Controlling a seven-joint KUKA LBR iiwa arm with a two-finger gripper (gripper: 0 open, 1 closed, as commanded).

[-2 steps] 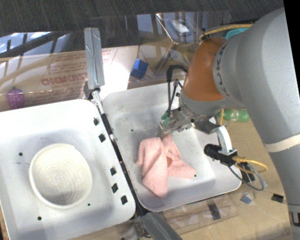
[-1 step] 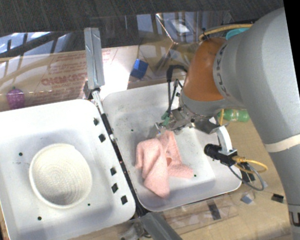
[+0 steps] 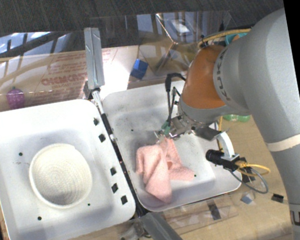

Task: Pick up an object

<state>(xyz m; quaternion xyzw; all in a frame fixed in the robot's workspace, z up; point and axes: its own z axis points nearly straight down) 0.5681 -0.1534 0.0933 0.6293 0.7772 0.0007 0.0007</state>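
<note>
Arm (image 3: 270, 118), grey, with an orange band (image 3: 203, 81) above the wrist, enters from the right and covers the right portion of the scene. Its wrist bends down over the right bin (image 3: 136, 107), and the gripper (image 3: 167, 132) sits low at the middle of that bin, directly at the far edge of the pink cloth (image 3: 160, 169). The fingers are too small and too crowded by the wrist housing to read, so whether they are open, closed or pinching the cloth cannot be determined. Cables run off the near side of the wrist toward the right rim of the bin.

Left bin (image 3: 3, 136), white and shallow, lies just beside the right bin, the two separated by a dark divider with clips. It holds a round white woven piece, bowl- or hat-like (image 3: 60, 175), resting at its centre.

Right bin holds the pink cloth, crumpled and folded, lying in the near half of the bin, its upper tip touching or very close to the gripper.

Beyond the bins, on the far side of the bench, a small purple object (image 3: 16, 98) sits at the left and a small blue block (image 3: 140, 68) stands near the centre.
</note>
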